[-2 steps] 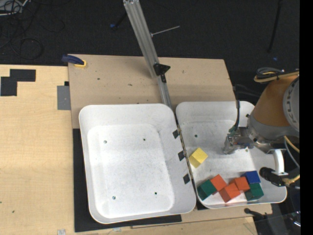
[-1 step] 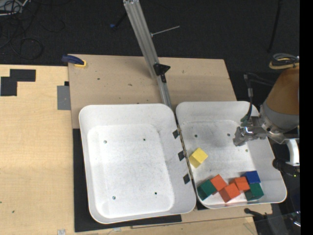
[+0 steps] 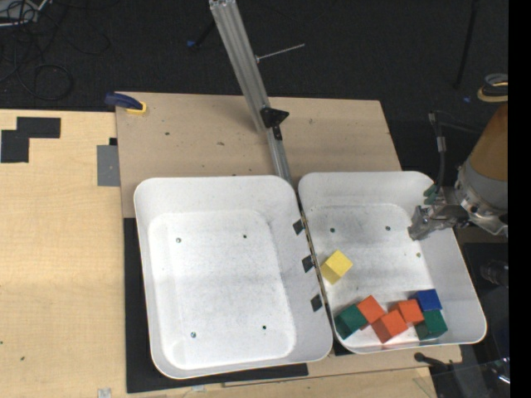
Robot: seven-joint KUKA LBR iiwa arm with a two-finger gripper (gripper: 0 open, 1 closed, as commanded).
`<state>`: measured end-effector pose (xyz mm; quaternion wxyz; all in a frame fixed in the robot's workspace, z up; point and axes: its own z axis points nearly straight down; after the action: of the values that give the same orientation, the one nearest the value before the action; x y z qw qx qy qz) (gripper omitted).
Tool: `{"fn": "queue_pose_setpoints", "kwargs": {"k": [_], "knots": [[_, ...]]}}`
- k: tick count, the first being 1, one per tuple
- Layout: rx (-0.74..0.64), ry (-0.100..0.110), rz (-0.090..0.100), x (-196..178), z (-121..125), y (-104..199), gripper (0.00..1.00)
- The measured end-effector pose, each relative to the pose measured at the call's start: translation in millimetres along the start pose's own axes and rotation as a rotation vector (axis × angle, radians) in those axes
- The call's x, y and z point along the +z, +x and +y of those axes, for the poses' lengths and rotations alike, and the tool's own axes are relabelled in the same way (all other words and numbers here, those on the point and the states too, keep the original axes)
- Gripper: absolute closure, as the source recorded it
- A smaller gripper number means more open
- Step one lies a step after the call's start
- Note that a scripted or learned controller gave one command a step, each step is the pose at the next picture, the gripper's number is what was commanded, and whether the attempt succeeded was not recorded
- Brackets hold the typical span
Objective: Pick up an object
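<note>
In the right bin [image 3: 365, 176] a yellow cube [image 3: 337, 266] lies alone near the divider. Along the bin's near edge there is a cluster of blocks: a green block [image 3: 350, 319], three orange blocks [image 3: 371, 308] [image 3: 389, 327] [image 3: 409, 311], a blue block [image 3: 428, 299] and another green block [image 3: 431, 327]. My gripper [image 3: 426, 220] hangs at the right bin's right rim, above and behind the cluster and well to the right of the yellow cube. Nothing can be seen in its grasp.
The left bin [image 3: 139, 196] sits beside the right one on the wooden bench. A slanted aluminium rail [image 3: 247, 69] rises from behind the point where the bins meet. A blue and yellow clamp [image 3: 126, 102] lies at the bench's far left corner.
</note>
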<state>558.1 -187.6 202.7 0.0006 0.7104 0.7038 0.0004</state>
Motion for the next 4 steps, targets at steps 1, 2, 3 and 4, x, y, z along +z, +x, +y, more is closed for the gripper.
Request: {"fn": "queue_pose_setpoints", "kwargs": {"k": [1, 2, 3, 4], "knots": [[-0.01, -0.002, -0.001, -53, 1, -1, 1.0], [-0.013, 0.002, 0.001, -44, 24, 47, 1.0], [-0.014, 0.002, 0.002, -48, 42, 103, 1.0], [-0.014, 0.002, 0.002, -49, 58, 161, 1.0]]}}
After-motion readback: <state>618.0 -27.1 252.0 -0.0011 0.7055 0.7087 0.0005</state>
